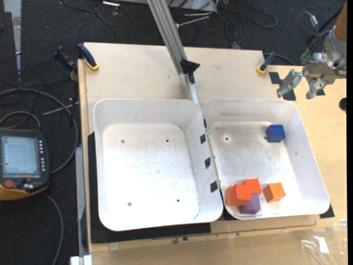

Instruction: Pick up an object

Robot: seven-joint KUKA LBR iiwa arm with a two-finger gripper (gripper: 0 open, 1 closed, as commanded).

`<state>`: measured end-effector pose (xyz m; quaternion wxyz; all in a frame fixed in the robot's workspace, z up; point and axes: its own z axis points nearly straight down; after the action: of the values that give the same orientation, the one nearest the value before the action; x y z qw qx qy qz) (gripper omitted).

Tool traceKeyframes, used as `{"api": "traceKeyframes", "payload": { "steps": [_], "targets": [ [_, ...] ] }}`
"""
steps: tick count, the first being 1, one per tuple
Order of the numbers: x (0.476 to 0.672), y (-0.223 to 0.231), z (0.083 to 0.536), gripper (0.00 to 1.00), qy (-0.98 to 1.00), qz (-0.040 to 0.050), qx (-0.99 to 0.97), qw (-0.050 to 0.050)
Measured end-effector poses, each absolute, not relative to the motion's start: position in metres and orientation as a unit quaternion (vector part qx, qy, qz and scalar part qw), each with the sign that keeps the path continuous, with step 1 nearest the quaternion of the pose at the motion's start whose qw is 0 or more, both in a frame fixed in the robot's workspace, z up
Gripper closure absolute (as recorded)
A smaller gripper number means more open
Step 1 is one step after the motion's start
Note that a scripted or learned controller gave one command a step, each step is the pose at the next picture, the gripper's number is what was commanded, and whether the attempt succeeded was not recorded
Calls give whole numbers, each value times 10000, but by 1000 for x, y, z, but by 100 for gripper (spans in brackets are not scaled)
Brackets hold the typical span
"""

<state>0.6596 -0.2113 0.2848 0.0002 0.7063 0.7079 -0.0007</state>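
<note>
The right bin (309,153) holds a blue cube (275,133) near its back, well apart from the rest. Along its front edge sit a red-orange block (243,192), a small orange cube (274,192) to its right, and a purple block (252,205) tucked just in front of the red-orange one. My gripper (301,87) hangs open above the bench beyond the right bin's back right corner, with nothing between its fingers. It stands up and to the right of the blue cube.
The left bin (110,148) adjoins the right one along a shared middle rim. A slanted metal bar (168,29) crosses the bench's back. Clamps sit at the bench's back corners. A teach pendant (22,164) and cables lie on the floor at the left.
</note>
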Motion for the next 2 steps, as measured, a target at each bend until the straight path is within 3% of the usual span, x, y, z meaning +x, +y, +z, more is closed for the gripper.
{"api": "traceKeyframes", "payload": {
  "steps": [1, 2],
  "targets": [
    [656, -211, 127, 0, 7074, 1, 7068, 29],
    [643, -220, 120, 0, 7089, 54, 7052, 122]
  ]
}}
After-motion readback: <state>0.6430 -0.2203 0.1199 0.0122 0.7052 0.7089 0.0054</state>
